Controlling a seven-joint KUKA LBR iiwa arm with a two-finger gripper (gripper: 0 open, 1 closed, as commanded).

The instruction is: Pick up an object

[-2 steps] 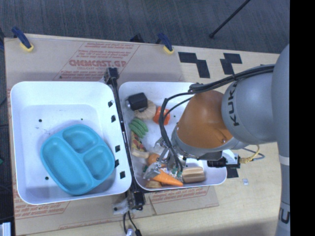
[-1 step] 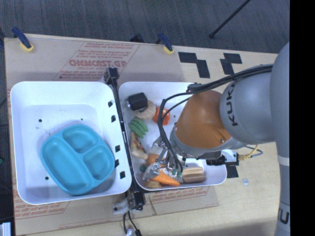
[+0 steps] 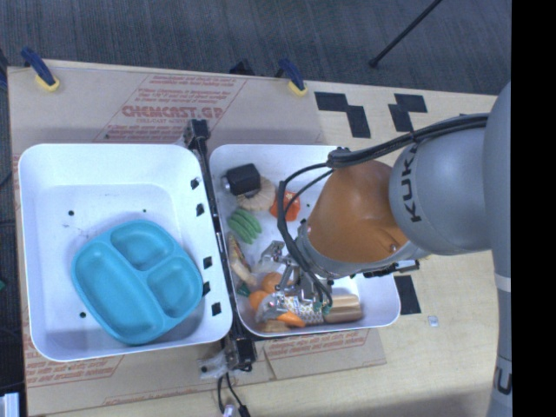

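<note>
arm reaching into right bin (image 3: 261, 159), hand (image 3: 294, 295) hovering low over toy food pile (image 3: 261, 307) near front wall. grip state: cannot tell. nothing visibly lifting; pick not yet done. blue tray (image 3: 135, 281) sitting in left bin (image 3: 52, 172).

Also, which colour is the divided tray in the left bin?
Light blue; the divided tray shows plainly in the camera view.

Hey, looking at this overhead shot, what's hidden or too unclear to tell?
- Gripper: its fingers sit among clutter, too small to tell open from shut.
- Right bin: the arm covers much of its floor.
- Items at the bin's near edge: a jumbled pile, too small to identify.
</note>
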